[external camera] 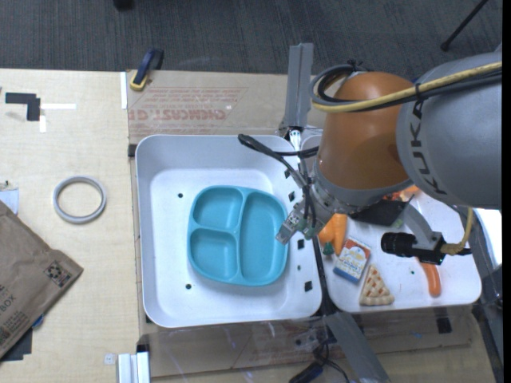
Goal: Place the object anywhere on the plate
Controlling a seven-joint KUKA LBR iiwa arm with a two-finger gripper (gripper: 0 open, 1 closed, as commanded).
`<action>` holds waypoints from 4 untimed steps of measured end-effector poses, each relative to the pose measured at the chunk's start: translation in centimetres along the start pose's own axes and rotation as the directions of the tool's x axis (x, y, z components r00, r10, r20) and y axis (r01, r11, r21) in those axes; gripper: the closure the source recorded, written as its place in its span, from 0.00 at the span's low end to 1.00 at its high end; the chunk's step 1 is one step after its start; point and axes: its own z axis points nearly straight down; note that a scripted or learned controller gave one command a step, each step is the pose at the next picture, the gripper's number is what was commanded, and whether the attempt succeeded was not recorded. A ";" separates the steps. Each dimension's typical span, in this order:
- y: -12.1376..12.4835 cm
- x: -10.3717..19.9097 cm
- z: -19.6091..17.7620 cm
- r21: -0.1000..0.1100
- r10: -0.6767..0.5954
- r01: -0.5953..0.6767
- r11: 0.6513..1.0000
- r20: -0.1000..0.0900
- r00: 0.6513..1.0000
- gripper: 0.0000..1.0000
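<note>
A light blue plate [238,236] with three compartments lies in the middle of the left bin [160,238]. My gripper [290,228] hangs over the plate's right rim, close to the divide between the two bins, under the orange wrist band. I see nothing clearly held in it. An orange carrot [335,232] lies just to its right in the right bin [459,290]. With it lie a small blue and white box [351,262], a pizza slice [375,288] and a red sausage [432,279].
The arm covers much of the right bin's far side. A tape ring [79,199] and a brown cardboard box [28,282] rest on the bench at left. A blue and yellow clamp [146,68] sits behind the left bin.
</note>
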 end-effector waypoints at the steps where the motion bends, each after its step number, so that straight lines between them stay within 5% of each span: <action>1: 3.2 5.8 9.2 0.001 -0.103 0.103 0.995 -0.001 0.995 1.00; 2: -4.1 -1.6 2.7 -0.002 -0.175 0.175 0.985 0.002 0.985 1.00; 3: 4.9 1.6 4.2 -0.001 -0.293 0.293 0.956 0.001 0.956 1.00; 4: 3.5 5.1 10.4 -0.018 -0.124 0.124 0.992 0.012 0.992 1.00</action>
